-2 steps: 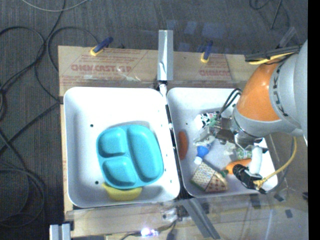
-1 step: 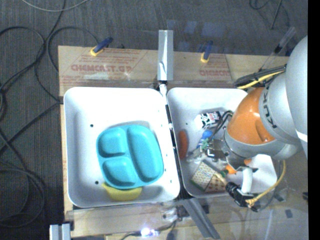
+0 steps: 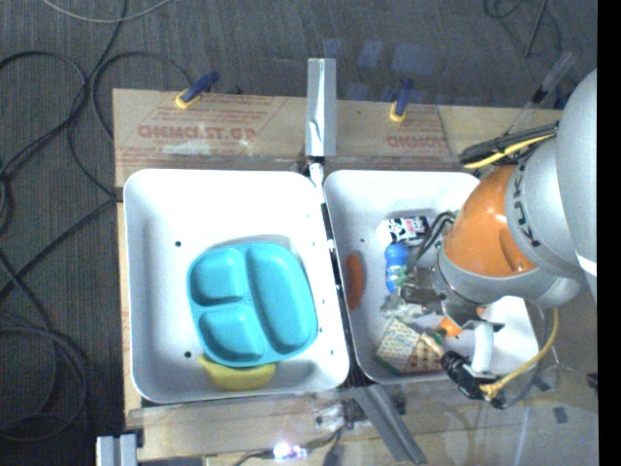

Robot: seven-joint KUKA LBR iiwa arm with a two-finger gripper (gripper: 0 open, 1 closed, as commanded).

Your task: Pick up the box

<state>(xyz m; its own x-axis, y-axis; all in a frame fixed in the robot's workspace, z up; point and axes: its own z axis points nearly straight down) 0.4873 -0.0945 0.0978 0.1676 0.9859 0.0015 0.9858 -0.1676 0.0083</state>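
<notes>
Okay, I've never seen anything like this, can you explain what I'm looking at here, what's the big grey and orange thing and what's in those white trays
This is one picture from a camera fixed above a workbench, looking down at a slant. The big grey and orange shape on the right is a robot arm, moved by a program. It is meant to pick up a box. Its pincer is down among the clutter in the right white bin, and I cannot tell whether it holds anything.

That bin holds small items: a patterned box near the front, a blue bottle-like object, a black-and-white item and a brown oblong thing by the left wall.

The left white bin holds a blue divided tray with something yellow peeking out beneath it.
</notes>
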